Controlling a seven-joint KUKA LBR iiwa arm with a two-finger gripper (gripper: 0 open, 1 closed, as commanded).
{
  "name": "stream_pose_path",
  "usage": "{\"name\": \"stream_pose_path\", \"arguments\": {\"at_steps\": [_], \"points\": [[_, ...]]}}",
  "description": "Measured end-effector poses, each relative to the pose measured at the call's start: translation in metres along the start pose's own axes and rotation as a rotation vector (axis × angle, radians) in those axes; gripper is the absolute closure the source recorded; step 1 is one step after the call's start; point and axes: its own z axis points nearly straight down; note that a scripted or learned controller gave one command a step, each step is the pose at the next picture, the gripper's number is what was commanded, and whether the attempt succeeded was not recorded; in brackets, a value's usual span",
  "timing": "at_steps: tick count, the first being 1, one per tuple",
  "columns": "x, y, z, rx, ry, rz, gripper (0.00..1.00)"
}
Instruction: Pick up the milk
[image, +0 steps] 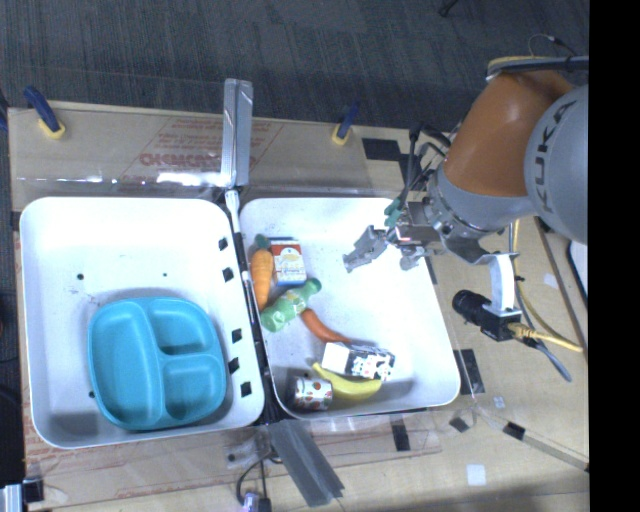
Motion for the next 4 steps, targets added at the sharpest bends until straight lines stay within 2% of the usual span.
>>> {"name": "stream_pose_path", "arguments": {"at_steps": [1,2,3,4], "points": [[-0.006,-0.018,-0.039,-0.004,-0.001,-0.015,0.00],[-0.026,-0.068,0.076,0.000,0.000,-0.099,0.00],[-0.041,-0.068,0.180,-0.002,0.001,-0.266,0.00],[-0.044,-0.068,0.158,-0.004,-0.001,-0.082,0.00]]}}
